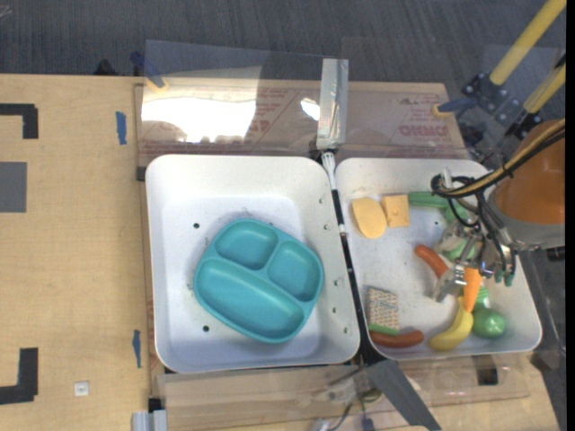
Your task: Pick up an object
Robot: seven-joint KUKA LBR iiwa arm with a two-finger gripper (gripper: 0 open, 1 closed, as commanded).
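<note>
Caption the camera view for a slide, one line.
KUKA gripper low in the right bin among toy foods, near a carrot and banana; teal divided plate in the left bin.

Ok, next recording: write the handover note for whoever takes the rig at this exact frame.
Gripper: low in the right bin, among the toys; whether its jaws are open or shut cannot be told.
Things: orange carrot right at the gripper, banana and green ball just below it, red sausage at the front edge. Teal divided plate sits in the left bin.
Done: nothing visibly lifted.
Left: secure one object and raise it.
</note>
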